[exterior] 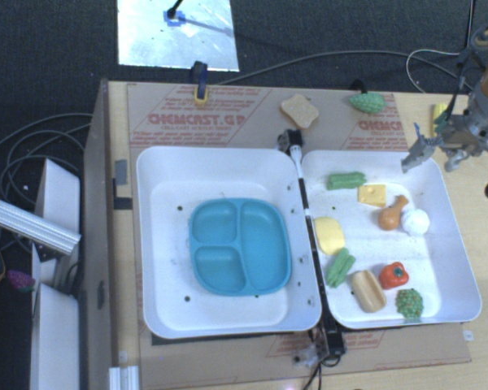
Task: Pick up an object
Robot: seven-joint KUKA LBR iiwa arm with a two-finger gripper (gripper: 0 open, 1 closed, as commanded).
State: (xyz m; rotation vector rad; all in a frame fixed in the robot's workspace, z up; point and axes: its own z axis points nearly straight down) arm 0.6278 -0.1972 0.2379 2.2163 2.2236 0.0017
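Toys fill the right bin (454, 242) at mid-right of frame; cheese wedge (372, 194) & green pickle (346, 180) lie nearest the gripper (433, 156), which hangs over the bin's upper-right rim w/ jaws apart, holding nothing; best to drop straight onto one isolated piece, avoiding the drumstick (394, 213)/egg (416, 221) cluster.

Both white bins (228, 169) look like smooth, slightly glossy plastic. The blue tray (240, 246) is matt plastic. Brown printed cardboard (228, 112) covers the desk. The toy foods (370, 242) look plastic.
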